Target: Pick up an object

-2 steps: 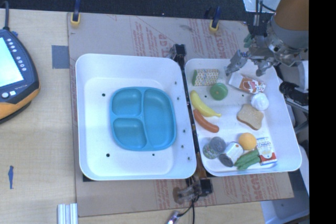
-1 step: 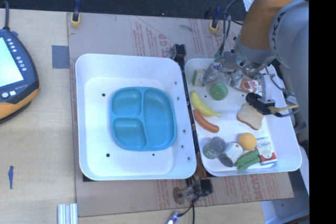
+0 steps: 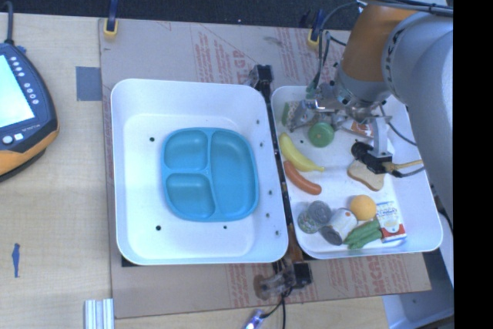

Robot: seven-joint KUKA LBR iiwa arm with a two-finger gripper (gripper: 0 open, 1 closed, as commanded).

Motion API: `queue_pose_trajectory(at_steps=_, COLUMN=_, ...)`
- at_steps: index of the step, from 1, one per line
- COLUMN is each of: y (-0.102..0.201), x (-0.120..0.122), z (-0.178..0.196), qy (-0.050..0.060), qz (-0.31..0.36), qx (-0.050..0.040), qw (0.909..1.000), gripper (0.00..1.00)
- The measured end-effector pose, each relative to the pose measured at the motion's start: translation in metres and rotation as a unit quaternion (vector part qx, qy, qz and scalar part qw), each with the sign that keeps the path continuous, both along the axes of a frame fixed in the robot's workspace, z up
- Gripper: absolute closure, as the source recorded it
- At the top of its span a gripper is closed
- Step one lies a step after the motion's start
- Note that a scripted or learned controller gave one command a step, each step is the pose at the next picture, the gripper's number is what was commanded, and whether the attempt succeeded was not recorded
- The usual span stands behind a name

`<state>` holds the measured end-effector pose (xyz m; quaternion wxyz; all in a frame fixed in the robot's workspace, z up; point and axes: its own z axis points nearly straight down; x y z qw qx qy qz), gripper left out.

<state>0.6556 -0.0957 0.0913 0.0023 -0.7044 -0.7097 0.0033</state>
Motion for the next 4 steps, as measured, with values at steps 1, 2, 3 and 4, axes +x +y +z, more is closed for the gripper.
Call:
queue_pose_trajectory(at_steps=1, y=-0.003, x=0.0, z=0.001, qy=-0.001, qz=-0.001, qx=-0.0002, qw=1.0, gripper=0.0)
queue_pose_trajectory(at_steps=2, y=0.0, x=0.0, z=0.0, qy=-0.001, qz=-0.001, qx=0.0001, qw=1.0, gripper=0.0)
queue_pose_trajectory(at_steps=3, y=-0.004, x=0.0, z=0.001, qy=-0.001, qz=-0.001, qx=-0.0002, qw=1.0, gripper=0.0)
queue_pose_trajectory(at_steps=4, y=0.0, x=-0.01, z=0.0, qy=0.0, qz=-0.002, qx=0.0, qw=1.0, gripper=0.0)
